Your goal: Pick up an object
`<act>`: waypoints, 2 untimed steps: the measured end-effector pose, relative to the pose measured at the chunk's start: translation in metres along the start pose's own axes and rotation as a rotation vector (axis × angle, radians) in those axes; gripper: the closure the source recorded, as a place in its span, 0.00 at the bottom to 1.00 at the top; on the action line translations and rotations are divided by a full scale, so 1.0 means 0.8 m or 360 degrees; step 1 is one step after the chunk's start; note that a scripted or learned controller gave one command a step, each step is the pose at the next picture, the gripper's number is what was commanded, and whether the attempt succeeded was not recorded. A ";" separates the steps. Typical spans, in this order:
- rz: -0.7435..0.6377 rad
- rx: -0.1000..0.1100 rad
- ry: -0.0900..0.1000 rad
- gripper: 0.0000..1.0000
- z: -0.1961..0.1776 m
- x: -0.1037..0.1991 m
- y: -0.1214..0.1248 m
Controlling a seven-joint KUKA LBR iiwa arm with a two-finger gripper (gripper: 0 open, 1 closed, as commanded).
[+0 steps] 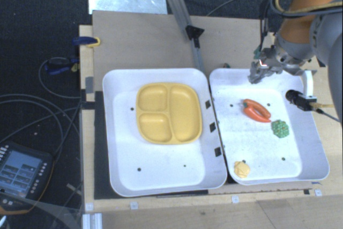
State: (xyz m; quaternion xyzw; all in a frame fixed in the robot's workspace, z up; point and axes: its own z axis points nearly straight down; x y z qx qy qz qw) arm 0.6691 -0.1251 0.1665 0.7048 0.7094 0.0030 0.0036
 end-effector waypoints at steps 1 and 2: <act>-0.0004 -0.0002 -0.0001 1.00 -0.081 0.005 0.006; -0.0004 0.0005 0.0001 1.00 -0.107 0.005 0.008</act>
